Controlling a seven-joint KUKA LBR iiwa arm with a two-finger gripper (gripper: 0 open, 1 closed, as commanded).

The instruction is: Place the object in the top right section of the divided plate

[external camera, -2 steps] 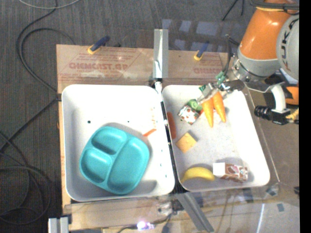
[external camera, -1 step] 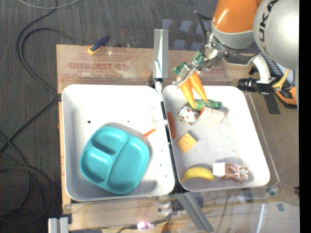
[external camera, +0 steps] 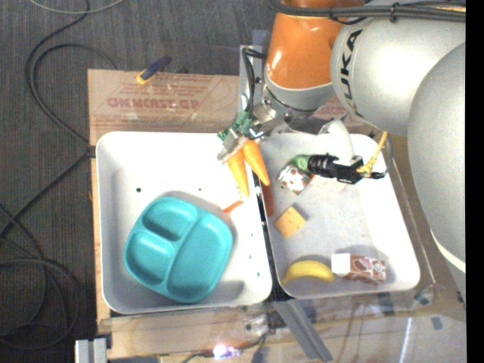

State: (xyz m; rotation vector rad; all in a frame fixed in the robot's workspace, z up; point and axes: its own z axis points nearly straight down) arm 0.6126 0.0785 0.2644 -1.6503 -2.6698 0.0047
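My gripper (external camera: 243,129) is over the back end of the wall between the two bins. It is shut on the green leafy top of an orange toy carrot (external camera: 240,166). The carrot hangs point down, just above the left bin's right edge. The teal divided plate (external camera: 179,249) lies in the front half of the left bin (external camera: 121,165), down and to the left of the carrot. All of its sections are bare.
A small orange-red scrap (external camera: 232,206) lies in the left bin near the plate's back right rim. The right bin (external camera: 393,225) holds a red-and-white cube (external camera: 291,178), a tan cracker square (external camera: 290,221), a banana (external camera: 308,271) and a wrapped snack (external camera: 366,268).
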